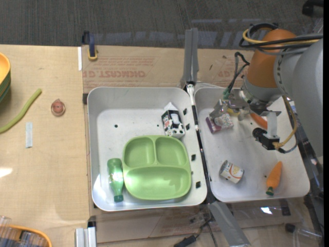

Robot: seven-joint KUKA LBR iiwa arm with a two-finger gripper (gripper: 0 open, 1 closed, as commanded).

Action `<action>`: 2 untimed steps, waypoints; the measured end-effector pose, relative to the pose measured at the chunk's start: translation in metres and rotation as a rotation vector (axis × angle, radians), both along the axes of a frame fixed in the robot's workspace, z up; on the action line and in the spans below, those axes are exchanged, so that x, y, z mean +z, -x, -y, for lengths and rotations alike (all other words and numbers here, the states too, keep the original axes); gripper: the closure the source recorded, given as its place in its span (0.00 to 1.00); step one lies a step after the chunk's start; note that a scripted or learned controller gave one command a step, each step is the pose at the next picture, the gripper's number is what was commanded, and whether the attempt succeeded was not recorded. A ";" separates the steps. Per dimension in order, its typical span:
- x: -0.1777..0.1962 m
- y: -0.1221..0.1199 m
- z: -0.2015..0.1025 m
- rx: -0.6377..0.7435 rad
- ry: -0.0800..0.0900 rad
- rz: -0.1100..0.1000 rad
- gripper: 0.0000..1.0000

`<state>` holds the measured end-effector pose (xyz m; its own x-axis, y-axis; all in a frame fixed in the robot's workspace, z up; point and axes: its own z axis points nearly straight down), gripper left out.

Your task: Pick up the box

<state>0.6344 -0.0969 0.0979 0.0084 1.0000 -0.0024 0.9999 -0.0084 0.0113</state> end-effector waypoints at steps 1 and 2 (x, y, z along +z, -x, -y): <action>0.000 -0.009 -0.002 -0.051 -0.001 -0.003 0.00; 0.000 0.042 -0.003 -0.134 -0.003 -0.001 0.00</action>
